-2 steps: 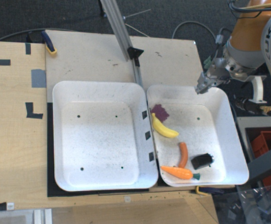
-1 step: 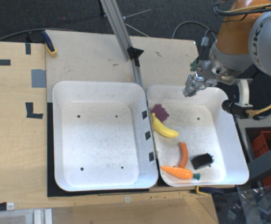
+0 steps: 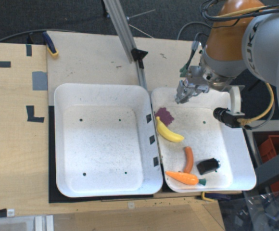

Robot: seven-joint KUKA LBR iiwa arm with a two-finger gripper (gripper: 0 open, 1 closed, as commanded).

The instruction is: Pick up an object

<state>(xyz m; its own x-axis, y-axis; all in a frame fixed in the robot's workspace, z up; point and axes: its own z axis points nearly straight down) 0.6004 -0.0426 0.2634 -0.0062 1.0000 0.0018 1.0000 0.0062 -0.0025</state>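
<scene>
My gripper (image 3: 182, 99) hangs over the far left part of the right bin (image 3: 235, 143), its fingertips close together with nothing between them. Just below and left of it lies a small purple piece (image 3: 164, 114). A yellow banana (image 3: 168, 131) lies in front of that, near the bin's left wall. Further forward are an orange-red sausage (image 3: 188, 159), a carrot (image 3: 183, 178) with a green end, and a black block (image 3: 208, 166).
The left bin (image 3: 103, 138) stands beside the right one, sharing a raised middle wall. A slanted metal pole (image 3: 122, 28) rises behind the bins. A black cable fitting (image 3: 226, 117) sticks out at the right bin's far right.
</scene>
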